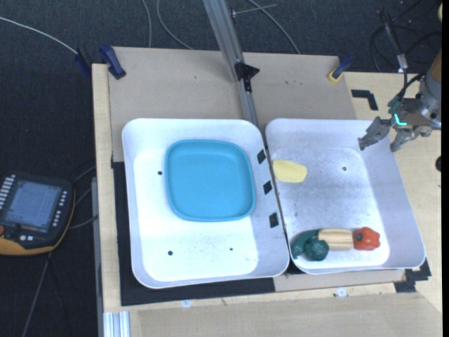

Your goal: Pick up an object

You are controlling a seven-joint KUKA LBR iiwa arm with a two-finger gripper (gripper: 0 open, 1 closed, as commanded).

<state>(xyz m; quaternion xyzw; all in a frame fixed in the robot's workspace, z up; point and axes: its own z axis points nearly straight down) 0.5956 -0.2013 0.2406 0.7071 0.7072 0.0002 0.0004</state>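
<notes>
Right bin (393,188): yellow piece (289,171) near its left wall; green (311,247), tan (335,239) and red (365,239) items in a row along the front edge. Left bin (140,188): blue plate (210,180). Tool (385,136) (fingers spread, gripping nothing) above the right bin's far right corner.

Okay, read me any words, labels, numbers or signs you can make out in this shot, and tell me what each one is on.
No text is readable anywhere in this view.
Handheld controller on the floor left of the bench: its screen and buttons carry markings, too small and blurred to read.
Black marks along the left bin edge near the divider: plain shapes, not lettering.
Blue plate, yellow piece and the toy food in the right bin: no labels visible.
</notes>
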